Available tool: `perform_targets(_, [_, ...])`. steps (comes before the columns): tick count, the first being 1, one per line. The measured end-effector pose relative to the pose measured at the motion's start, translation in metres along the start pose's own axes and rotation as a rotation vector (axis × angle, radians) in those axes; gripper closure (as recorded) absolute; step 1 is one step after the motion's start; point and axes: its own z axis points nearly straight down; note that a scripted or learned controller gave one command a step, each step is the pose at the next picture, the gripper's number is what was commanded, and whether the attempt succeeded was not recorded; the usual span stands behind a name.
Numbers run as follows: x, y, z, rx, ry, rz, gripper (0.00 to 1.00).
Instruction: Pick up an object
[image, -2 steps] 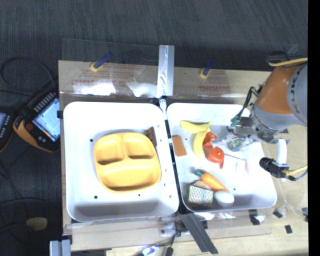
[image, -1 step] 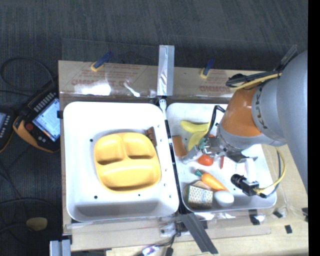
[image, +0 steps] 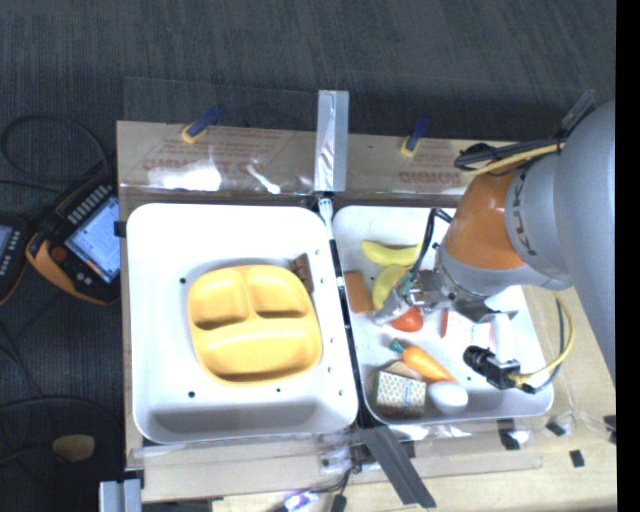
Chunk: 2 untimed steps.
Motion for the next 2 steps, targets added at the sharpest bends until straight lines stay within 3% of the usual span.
perform_targets(1, [-0.006, -0.027, 0.004, -0.015, -0.004, -0.162, 1.0])
perform_targets(2, [0.103, 0.005, -0.085, 0.013, 0.0, 0.002, 1.0])
